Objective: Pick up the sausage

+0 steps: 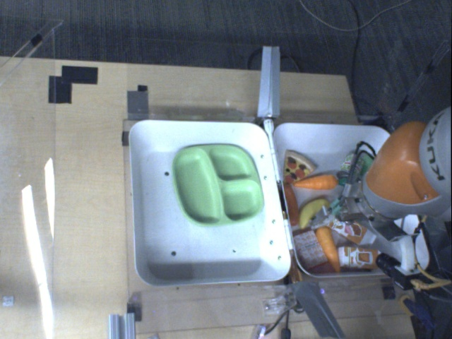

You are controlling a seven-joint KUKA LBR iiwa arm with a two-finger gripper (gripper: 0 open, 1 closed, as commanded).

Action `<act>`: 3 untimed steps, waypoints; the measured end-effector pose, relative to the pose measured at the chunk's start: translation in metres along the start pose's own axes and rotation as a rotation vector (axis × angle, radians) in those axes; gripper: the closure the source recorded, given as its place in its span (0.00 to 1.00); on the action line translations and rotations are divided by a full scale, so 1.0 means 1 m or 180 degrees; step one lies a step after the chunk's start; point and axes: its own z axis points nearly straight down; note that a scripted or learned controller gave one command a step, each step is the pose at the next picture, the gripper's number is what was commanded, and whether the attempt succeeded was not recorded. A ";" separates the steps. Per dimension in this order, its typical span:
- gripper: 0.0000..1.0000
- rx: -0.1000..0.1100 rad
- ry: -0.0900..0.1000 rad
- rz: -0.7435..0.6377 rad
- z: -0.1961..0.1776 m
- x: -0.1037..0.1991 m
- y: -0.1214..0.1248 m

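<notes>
The right bin [332,134] holds a heap of toy food. An orange-brown, stubby cylinder that looks like the sausage [326,245] lies near the bin's front, tilted across a dark brown packet [308,248]. My gripper [345,209] is low in this bin, just above and to the right of the sausage and beside a yellow banana [313,210]. The wrist and its cabling cover the fingertips. Nothing can be seen between them. The arm's orange band [397,169] sits over the bin's right side.
A carrot [316,183] and a pizza slice [298,165] lie further back in the right bin, with a reddish strip [290,205] along its left wall and a labelled packet [357,258] at the front. The left bin [152,189] holds a green divided plate [217,182].
</notes>
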 end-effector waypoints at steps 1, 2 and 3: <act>0.00 0.0088 0.0039 -0.0129 -0.028 -0.010 0.055; 0.00 0.0083 0.0036 -0.0198 -0.010 -0.048 0.026; 0.00 0.0083 0.0038 -0.0437 -0.056 -0.102 0.049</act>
